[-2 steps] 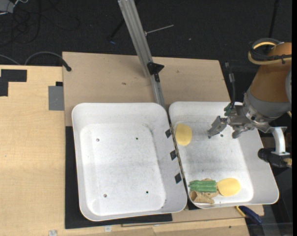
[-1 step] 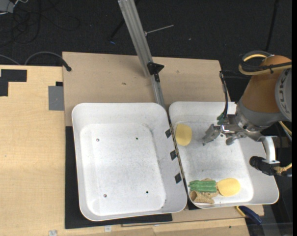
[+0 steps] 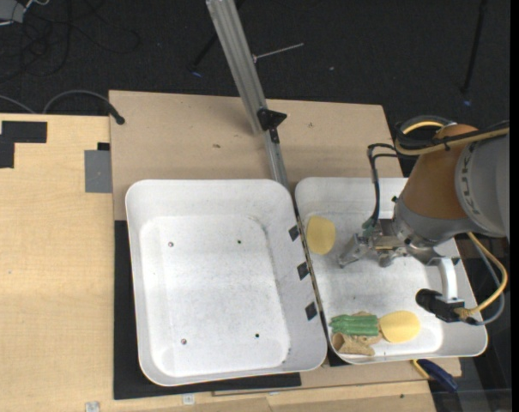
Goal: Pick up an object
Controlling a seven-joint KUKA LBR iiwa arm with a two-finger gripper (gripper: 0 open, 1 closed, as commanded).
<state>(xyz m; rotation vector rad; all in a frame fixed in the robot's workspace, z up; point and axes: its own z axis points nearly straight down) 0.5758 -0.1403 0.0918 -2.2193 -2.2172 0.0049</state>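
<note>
Camera view: left bin [image 3: 156, 209] on the counter [image 3: 45, 230] shows bare white floor. Right bin [image 3: 345, 197] holds 4 things. A yellow round piece [image 3: 320, 234] sits against its left wall, near the divider. At the front edge a green toy [image 3: 355, 324] lies on top of a tan piece [image 3: 357, 343], and a yellow lemon-like ball [image 3: 400, 325] is just beside them on the right.

End effector [image 3: 362, 245] is low over the right bin floor, between the yellow round piece and the arm; can't tell if its fingers are spread or pressed together, too dark and small. Nothing visibly pinched.

Likely step: approach to the nearest thing, the yellow round piece. To do it well, shift left so the piece is centred, and keep clear of the bin wall it hugs.

The piece's long axis runs roughly top to bottom in view, slightly oval, no clear pointing end. The green toy's long axis runs left-right.
</note>
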